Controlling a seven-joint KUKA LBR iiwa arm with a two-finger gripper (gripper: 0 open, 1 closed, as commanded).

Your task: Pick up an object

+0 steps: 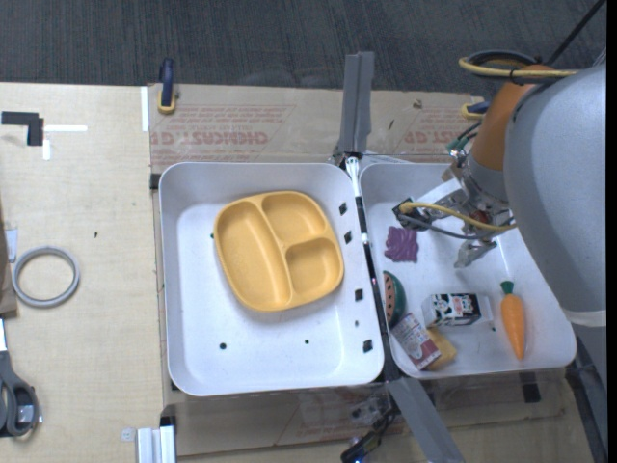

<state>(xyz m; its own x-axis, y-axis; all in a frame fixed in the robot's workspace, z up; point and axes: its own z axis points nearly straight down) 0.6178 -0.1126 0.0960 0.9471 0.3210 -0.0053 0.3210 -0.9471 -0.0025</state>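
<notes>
Right white bin (549, 350): grey arm in from right, gripper (474, 251) low over bin floor, finger state cannot be told. Purple grape cluster (402, 244) left of gripper. Orange plastic carrot (514, 324) near right wall, long axis roughly vertical in view, green top pointing to far side. Black-and-white small carton (455, 309) left of carrot, long axis across. Watermelon slice (392, 295) by left wall. Left white bin (183, 287): yellow three-compartment plate (279, 250)
</notes>
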